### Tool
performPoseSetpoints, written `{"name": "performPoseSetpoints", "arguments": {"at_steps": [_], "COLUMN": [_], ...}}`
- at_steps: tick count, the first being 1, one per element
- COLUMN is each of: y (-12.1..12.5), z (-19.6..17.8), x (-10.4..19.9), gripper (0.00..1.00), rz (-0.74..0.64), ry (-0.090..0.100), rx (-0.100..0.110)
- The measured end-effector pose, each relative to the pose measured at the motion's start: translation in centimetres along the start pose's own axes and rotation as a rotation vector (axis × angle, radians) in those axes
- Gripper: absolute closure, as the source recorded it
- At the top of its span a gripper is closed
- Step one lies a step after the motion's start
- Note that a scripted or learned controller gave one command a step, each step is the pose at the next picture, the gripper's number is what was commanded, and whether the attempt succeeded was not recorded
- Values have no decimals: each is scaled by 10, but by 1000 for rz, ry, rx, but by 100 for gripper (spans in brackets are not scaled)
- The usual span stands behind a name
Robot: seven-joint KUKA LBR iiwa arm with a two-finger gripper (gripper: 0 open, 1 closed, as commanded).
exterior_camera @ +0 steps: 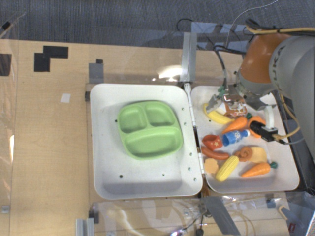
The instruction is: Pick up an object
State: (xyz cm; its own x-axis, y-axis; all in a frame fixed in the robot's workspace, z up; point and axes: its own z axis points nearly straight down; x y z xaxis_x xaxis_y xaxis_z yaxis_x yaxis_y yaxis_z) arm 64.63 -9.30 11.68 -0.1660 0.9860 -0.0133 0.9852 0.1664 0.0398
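My gripper (225, 103) hangs low over the far part of the right bin (290, 181), just above a yellow banana (216, 116). A small brown and white thing (232, 105) sits right at the gripper; whether it is held is unclear. Just in front lie an orange carrot (235, 124) and a blue bottle (235, 137). Nearer the front are a red pepper (211, 141), a sausage (215, 155), a corn cob (227, 167) and a second carrot (256, 169).
The left bin (106, 176) holds a green divided plate (150, 129) at its middle. A metal divider (193, 132) separates the bins. The arm's orange band (258, 58) looms over the right bin's far edge. A yellow block (258, 154) lies among the toys.
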Motion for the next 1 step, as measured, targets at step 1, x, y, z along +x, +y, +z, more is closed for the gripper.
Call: {"name": "performPoseSetpoints", "arguments": {"at_steps": [1], "y": [-28], "z": [7], "x": [-30], "gripper": [0], "rz": [-168], "ry": [-3], "rx": [-15]}}
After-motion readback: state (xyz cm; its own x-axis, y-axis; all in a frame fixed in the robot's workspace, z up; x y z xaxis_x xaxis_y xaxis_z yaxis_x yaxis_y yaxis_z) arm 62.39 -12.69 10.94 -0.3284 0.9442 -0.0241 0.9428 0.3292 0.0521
